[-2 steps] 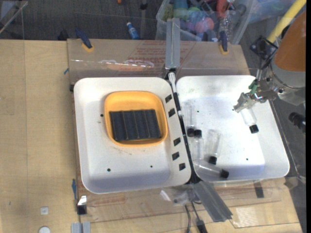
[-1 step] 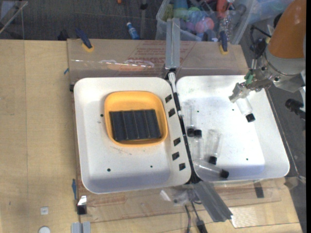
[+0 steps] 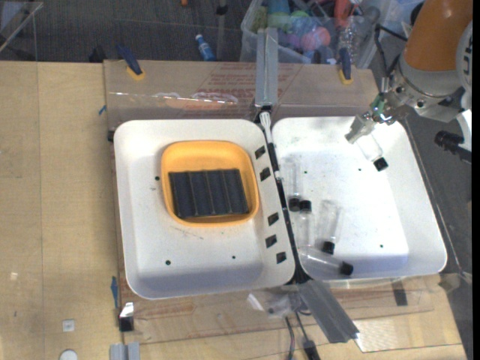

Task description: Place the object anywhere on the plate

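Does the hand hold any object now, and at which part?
It cannot be told: the hand hangs over the right bin, close to a clear tube.

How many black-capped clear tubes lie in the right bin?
4, all in the right bin: back right, beside the divider, mid-bin, along the front wall. Faint clear tubes; others may be hidden.

Dark ribbed object (image 3: 208, 193) flat on orange plate (image 3: 210, 156)
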You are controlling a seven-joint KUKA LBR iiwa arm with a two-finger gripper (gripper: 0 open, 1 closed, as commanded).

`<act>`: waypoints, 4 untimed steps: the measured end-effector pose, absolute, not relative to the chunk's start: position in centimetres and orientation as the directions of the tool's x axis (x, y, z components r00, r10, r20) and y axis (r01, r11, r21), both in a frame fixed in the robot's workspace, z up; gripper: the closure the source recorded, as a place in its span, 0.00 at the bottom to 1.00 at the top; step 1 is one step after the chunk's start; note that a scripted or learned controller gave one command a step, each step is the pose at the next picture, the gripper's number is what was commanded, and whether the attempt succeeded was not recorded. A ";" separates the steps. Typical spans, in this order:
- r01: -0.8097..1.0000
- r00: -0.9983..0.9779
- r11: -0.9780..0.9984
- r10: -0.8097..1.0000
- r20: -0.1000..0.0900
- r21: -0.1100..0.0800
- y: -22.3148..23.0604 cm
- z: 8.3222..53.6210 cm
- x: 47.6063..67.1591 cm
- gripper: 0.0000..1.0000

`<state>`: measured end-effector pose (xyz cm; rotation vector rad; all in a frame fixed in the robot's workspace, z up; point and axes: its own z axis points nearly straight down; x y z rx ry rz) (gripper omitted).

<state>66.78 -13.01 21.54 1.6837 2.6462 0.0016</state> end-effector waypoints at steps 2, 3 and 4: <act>0.729 -0.685 0.685 0.729 -0.007 0.004 -15.6 29.3 66.8 1.00; 0.437 -0.899 0.899 0.437 -0.010 0.002 -22.0 35.8 65.3 1.00; 0.352 -0.936 0.936 0.352 -0.009 0.002 -22.1 43.7 65.7 1.00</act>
